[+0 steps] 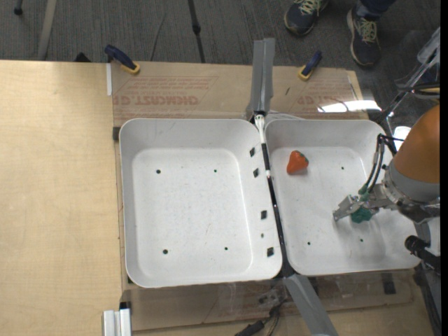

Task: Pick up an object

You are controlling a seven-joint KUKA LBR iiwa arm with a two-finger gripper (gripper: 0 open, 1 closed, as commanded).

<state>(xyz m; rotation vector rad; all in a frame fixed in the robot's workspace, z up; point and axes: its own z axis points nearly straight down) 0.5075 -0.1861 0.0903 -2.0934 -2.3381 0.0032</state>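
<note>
Claw [355,211] is sitting low in the right bin [329,257], seemingly pinching a small green object [362,216] for lifting, while an orange piece [297,162] is lying well apart.

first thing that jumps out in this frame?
The orange-red object lying alone on the floor of the right bin, near its upper left. Next, the arm's orange band at the right edge, with the gripper low over the same bin and a small green object right at its tip; whether that piece is actually held cannot be told. The left bin sits beside it on the bench.
</note>
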